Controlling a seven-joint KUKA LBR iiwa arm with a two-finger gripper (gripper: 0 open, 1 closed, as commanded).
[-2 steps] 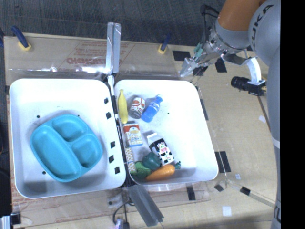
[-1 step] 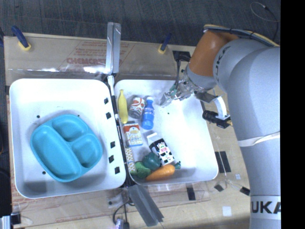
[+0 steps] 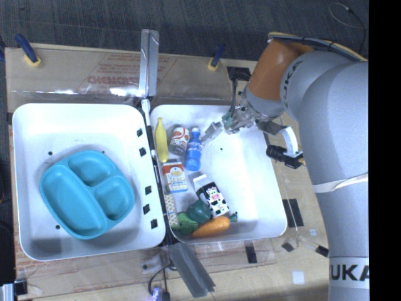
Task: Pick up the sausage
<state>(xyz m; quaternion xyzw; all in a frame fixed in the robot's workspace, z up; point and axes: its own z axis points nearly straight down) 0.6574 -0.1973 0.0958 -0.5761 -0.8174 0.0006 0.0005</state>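
In the right bin (image 3: 276, 221), the claw (image 3: 220, 127) hangs low over the rear half, just beside the blue bottle (image 3: 193, 150); whether it is wide or narrow cannot be told at this slant, and nothing is seen held in it. The sausage (image 3: 179, 138) is judged to be the short reddish-brown item with a pale band lying near the bin's rear left, between the yellow bottle (image 3: 161, 140) and the blue bottle and touching or nearly touching both; this identification is not certain. To do the step well, bring the claw left until it is centred above the sausage, turn the wrist so that the closing line crosses the item's short axis, and descend into the gaps on either side. Those gaps are narrow, so a wide approach is likely to strike a bottle; a slight nudge to free the item may be needed first. Close only once the claw is low, then lift straight up clear of the rim. The box (image 3: 175, 179), the cow-print carton (image 3: 214, 199) and the carrot (image 3: 212, 226) lie nearer the front, well apart from the work. Readable writing: the letters "UKA" on the arm (image 3: 348, 271) at lower right. Reddish print on the sheet (image 3: 113, 74) behind the left bin (image 3: 25, 168) and the box label are too small to read.
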